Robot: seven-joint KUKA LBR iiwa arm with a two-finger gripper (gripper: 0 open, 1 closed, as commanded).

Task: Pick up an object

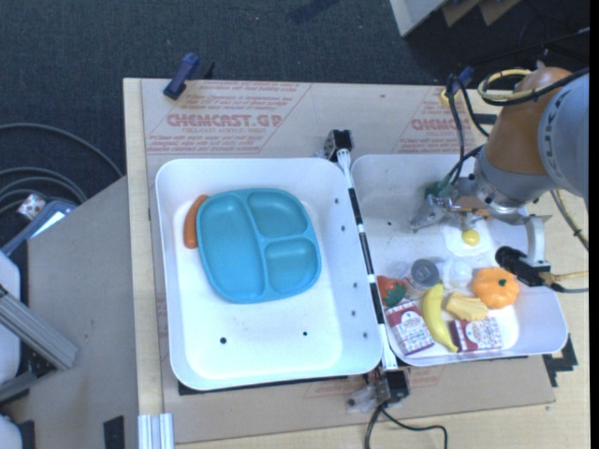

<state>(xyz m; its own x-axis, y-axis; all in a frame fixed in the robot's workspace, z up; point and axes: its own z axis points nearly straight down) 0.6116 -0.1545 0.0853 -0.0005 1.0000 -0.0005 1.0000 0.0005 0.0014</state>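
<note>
So far nothing is lifted: the gripper hangs low with nothing visibly in it, toys lying just below it.

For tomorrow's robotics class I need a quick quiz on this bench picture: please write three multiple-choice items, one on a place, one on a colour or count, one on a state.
1. Where does the banana lie?
A. in the right bin
B. on the tray
C. on the floor

2. What colour is the divided tray?
A. red
B. blue
C. yellow

3. How does the divided tray lie?
A. flat, open side up
B. upside down
C. on edge

Answers:
1. A, it lies in the right bin beside the small pumpkin.
2. B, its whole surface is light blue.
3. A, its three compartments face the camera in the left bin.
</note>
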